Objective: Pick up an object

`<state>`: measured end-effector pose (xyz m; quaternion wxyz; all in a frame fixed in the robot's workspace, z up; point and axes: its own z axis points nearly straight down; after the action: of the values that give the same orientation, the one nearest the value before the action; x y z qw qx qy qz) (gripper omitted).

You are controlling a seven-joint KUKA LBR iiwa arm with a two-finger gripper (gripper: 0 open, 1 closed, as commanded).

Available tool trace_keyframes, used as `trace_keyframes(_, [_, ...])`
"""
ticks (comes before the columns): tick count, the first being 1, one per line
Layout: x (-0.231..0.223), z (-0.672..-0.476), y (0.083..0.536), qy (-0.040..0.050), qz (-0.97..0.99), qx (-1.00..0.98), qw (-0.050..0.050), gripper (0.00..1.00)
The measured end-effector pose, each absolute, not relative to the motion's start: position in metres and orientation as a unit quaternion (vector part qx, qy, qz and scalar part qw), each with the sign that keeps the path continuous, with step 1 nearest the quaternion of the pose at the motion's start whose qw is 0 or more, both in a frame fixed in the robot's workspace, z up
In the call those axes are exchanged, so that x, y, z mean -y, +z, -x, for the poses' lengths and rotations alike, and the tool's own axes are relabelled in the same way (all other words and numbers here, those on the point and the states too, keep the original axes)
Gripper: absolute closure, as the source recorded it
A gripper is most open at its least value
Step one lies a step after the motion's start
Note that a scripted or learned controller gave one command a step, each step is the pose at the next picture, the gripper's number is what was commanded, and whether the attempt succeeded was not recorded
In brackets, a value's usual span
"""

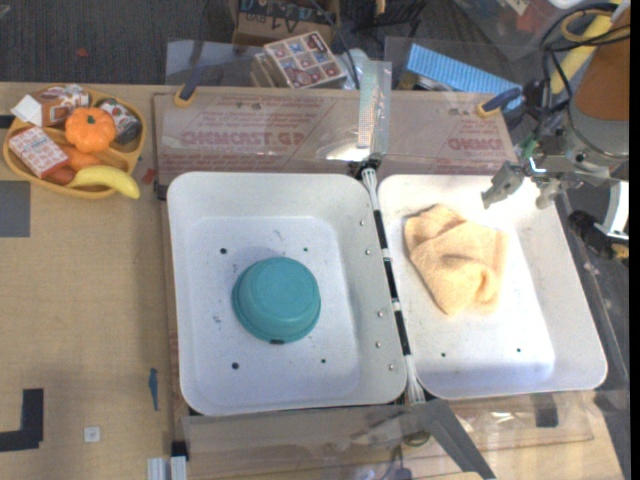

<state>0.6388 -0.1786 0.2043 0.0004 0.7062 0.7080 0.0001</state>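
Note:
A teal bowl (pixel 277 299) lies upside down in the middle of the left bin (pixel 200 208). A crumpled beige cloth (pixel 457 256) rests in the upper left part of the right bin (pixel 560 348). My gripper (pixel 520 190) hangs over the far edge of the right bin, up and to the right of the cloth and apart from it. Its two fingers (pixel 496 190) are spread open with nothing between them. The orange band of the arm (pixel 608 83) sits above it at the right edge.
A yellow plate (pixel 30 163) with a banana, an orange pumpkin and small boxes stands at the far left of the bench. A low cardboard wall (pixel 260 138) runs behind both bins. Cables and clutter lie beyond it.

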Motion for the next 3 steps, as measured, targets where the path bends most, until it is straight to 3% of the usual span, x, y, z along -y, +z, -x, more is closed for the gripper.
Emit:
trace_keyframes(1, [0.196, -0.624, 0.175, 0.0000, -0.642, -0.766, 0.001, 0.00])
trace_keyframes(2, [0.185, -0.594, 0.092, 0.0029, -0.540, -0.842, 0.006, 0.00])
trace_keyframes(3, [0.187, -0.595, 0.103, 0.0046, -0.542, -0.840, 0.008, 1.00])
